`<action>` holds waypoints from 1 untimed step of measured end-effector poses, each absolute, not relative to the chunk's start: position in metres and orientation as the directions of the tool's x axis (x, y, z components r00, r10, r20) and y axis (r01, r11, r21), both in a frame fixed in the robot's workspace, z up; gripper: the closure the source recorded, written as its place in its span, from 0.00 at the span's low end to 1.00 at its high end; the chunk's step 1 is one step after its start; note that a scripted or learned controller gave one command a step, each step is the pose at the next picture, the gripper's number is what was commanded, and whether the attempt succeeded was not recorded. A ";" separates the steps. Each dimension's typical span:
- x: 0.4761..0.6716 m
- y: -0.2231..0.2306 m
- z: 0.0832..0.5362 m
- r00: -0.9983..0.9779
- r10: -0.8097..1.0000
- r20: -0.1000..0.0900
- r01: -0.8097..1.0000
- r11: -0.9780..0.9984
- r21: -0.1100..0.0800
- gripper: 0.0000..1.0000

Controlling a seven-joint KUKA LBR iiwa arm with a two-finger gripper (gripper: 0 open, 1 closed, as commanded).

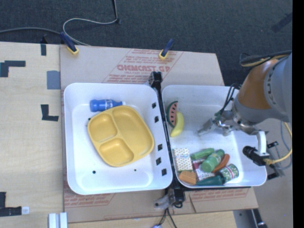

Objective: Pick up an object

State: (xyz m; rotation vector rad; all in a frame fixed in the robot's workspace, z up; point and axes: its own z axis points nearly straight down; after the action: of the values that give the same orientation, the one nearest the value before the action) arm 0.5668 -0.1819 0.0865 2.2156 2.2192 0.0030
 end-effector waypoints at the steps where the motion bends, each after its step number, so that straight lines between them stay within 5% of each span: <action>1: 0.533 -0.220 0.087 -0.004 1.000 0.005 1.000 0.004 0.006 0.00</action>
State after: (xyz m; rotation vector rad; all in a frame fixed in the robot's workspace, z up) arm 0.5333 -0.2202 0.0873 2.2160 2.2253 0.0117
